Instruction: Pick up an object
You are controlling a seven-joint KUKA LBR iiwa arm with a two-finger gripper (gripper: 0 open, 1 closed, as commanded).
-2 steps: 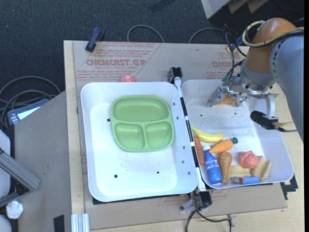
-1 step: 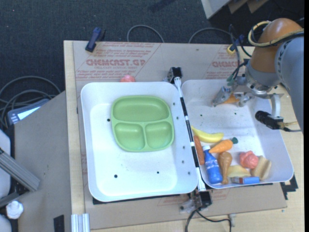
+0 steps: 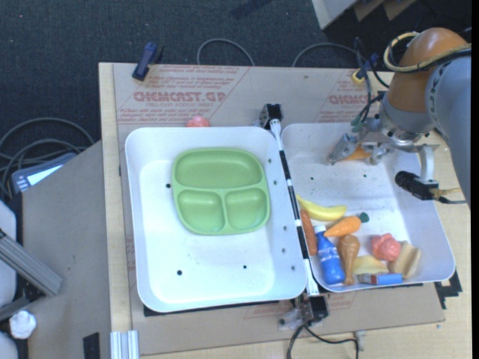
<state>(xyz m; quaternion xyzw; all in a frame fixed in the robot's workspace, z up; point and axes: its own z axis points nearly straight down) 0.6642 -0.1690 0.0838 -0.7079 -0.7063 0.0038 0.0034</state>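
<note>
Both bins are white: the left bin carries a pale green divided plate, and the right bin is speckled with a few small dark dots. In the right bin lie a yellow banana, an orange carrot with a dark green top, a blue bottle with a red-and-white label, a pink-red toy and a tan piece. The arm is grey with an orange band. The bench board is light brown with red printed lettering. A blue clip sits at its corner.
</note>
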